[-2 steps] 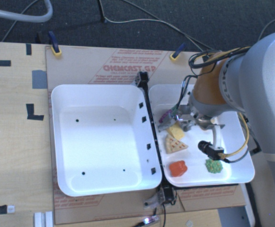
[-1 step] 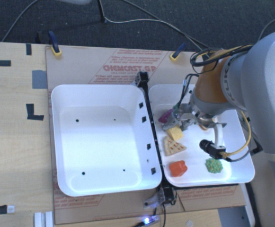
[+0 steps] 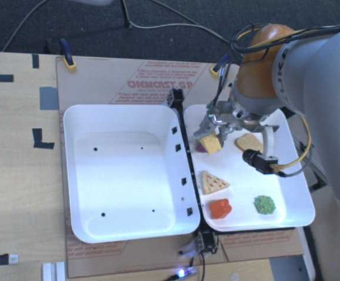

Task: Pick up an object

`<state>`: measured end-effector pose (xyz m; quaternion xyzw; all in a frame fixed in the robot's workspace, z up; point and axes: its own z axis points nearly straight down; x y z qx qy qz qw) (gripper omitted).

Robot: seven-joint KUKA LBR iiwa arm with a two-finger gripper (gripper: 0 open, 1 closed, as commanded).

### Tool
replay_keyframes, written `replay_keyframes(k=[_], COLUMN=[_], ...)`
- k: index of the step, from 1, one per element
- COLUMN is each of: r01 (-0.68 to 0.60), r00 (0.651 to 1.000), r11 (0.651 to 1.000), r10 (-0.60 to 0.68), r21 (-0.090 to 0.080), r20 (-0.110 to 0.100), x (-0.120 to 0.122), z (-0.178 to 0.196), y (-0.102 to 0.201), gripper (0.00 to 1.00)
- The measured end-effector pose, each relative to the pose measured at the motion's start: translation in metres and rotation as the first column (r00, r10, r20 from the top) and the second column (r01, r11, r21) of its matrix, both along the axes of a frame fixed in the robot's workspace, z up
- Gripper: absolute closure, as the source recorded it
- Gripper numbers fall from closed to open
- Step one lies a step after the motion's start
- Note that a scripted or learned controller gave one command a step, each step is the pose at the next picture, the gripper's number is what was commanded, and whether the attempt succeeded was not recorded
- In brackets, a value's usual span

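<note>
My gripper hangs over the upper left part of the right bin, reaching in from the right. Directly under it sits a yellow block with a small purple piece at its left side. Whether the gripper touches the block is not visible. A tan bread slice lies just right of the gripper. Farther forward are a triangular pizza slice, a red pepper and a green broccoli floret.
The left bin sits beside the right one, their walls meeting at a black-clipped divider. A black cable fitting from the arm hangs low over the right bin near the bread. Cardboard lies under both bins.
</note>
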<state>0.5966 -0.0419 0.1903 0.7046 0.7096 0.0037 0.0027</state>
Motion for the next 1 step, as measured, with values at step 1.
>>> replay_keyframes(k=[1], r01=[-0.002], r00=[1.0], r11=[1.0], r10=[0.002], r21=[0.002], r20=[-0.013], x=[-0.0523], z=[-0.0068], y=[0.0817], gripper=[1.0])
